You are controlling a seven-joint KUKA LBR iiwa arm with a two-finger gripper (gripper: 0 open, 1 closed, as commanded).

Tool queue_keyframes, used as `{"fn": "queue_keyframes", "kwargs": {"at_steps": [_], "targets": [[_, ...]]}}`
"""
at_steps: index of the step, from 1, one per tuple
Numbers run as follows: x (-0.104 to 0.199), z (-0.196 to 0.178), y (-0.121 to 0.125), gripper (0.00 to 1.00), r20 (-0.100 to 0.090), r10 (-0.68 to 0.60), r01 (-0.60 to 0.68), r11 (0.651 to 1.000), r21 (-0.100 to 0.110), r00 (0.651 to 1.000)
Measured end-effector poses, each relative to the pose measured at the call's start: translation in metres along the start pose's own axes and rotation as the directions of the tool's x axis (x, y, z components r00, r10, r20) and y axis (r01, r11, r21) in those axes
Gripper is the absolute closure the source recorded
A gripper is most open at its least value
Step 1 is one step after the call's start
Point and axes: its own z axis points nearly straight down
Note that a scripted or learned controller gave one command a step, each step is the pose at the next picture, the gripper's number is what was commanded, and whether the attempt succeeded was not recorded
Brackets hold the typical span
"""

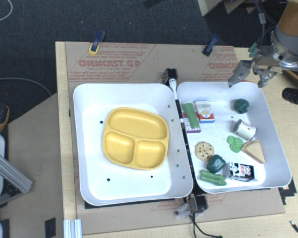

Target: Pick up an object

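Pincer (251, 76) hangs over the far rim of the right bin (275, 133), fingers spread wide, nothing between them. Grey wrist and arm rise up-right of it.

Nearest item: dark green lump (241, 104), just below the pincer, roundish, no clear long axis. Further below, a small white cup (244, 130) lies on its side, long axis slanting, open end toward lower right. Below that, a light green leafy piece (235, 143) touches a tan wedge (254, 151), whose point aims up-left.

Down-left of the pincer: green bar (190, 115), long axis running near to far, just beside a red-and-white packet (204, 111). Well below: round cookie (204, 150), dark green pepper shape (216, 163), green pod (212, 178) lying crosswise, black-and-white carton (241, 170).

Far left of the pincer, the left bin (89, 133) holds a yellow divided tray (135, 138), well apart from the pincer.
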Motion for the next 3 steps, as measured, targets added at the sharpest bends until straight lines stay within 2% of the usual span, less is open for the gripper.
{"fn": "queue_keyframes", "kwargs": {"at_steps": [1, 3], "targets": [[0.0, -0.006, 0.002, 0.0, 0.002, -0.002, 0.002, 1.0, -0.011, 1.0], [-0.003, 0.083, -0.002, 0.0, 0.001, -0.002, 0.002, 1.0, -0.006, 1.0]]}}
